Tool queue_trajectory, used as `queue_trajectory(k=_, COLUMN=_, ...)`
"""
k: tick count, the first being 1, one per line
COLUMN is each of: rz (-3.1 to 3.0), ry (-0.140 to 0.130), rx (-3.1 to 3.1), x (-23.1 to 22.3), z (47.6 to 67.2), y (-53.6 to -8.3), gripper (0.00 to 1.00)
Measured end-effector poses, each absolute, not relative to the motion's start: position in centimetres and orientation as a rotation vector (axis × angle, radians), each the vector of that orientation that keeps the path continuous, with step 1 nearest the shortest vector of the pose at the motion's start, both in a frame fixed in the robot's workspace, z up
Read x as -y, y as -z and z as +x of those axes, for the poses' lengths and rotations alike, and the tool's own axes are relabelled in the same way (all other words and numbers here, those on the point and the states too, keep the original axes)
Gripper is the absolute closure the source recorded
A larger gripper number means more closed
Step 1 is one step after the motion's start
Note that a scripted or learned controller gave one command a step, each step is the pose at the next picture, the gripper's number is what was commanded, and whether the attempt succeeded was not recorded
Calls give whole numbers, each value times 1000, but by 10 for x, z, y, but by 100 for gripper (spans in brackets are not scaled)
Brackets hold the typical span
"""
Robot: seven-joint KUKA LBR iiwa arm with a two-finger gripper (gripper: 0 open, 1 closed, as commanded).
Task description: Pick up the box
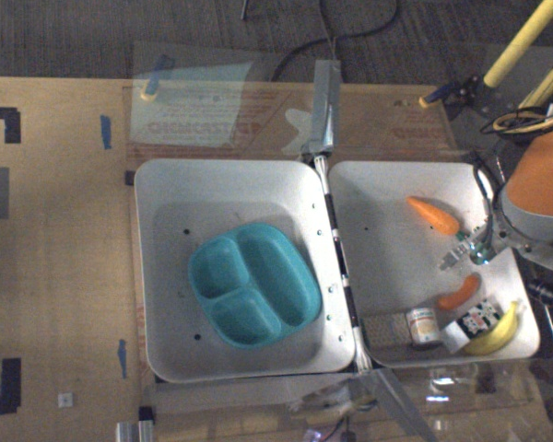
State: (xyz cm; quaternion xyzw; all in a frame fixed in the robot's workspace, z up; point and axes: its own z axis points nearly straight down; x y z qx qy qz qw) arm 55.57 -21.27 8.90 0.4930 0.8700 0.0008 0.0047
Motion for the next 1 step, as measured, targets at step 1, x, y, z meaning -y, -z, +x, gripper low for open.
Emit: queue_trajectory(k=1, rz=1542, ry=-5, rx=-2719, x=214, z=557, y=-100, gripper=100)
